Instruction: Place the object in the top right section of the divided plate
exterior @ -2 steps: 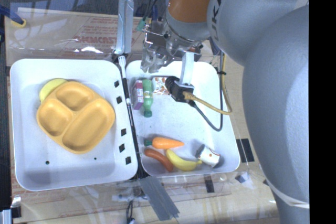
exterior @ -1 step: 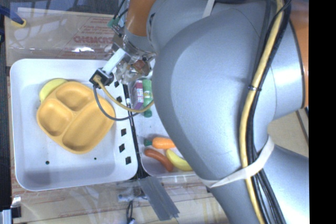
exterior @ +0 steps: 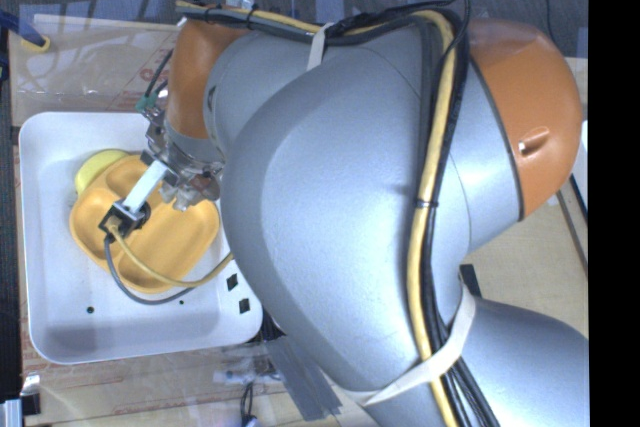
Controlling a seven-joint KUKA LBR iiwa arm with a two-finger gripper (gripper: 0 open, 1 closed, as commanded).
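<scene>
Down from the fixed camera view, my grey metal arm [exterior: 350,215] sweeps in from the right and bends across the bench toward the left side. Its broad rounded casing lies nearest the lens. A glossy orange band [exterior: 190,65] sits just above my wrist, and black and yellow cables run along the casing.

My gripper [exterior: 182,177] hangs at the end of the wrist, low over the shallow white plastic bin [exterior: 50,315] on the left. It is above the upper right part of the orange-yellow plastic divided plate [exterior: 185,240] that lies in that bin. My wrist covers the tip of the gripper, so I cannot tell whether it is open or closed, or whether it has hold of anything.

The plate sits in the middle of the bin, with bare white bin floor around its left and lower sides. My wrist hides much of its right half, and I cannot make out its dividing ridges clearly.

A small, rounded, pale yellow object [exterior: 95,170] lies at the plate's upper left edge, to the left of my gripper and apart from it. I cannot tell whether it lies inside a section or against the rim.

A few small dark marks [exterior: 232,282] dot the bin floor below the plate. The light wooden bench top [exterior: 80,55] shows beyond the bin's far wall.
</scene>
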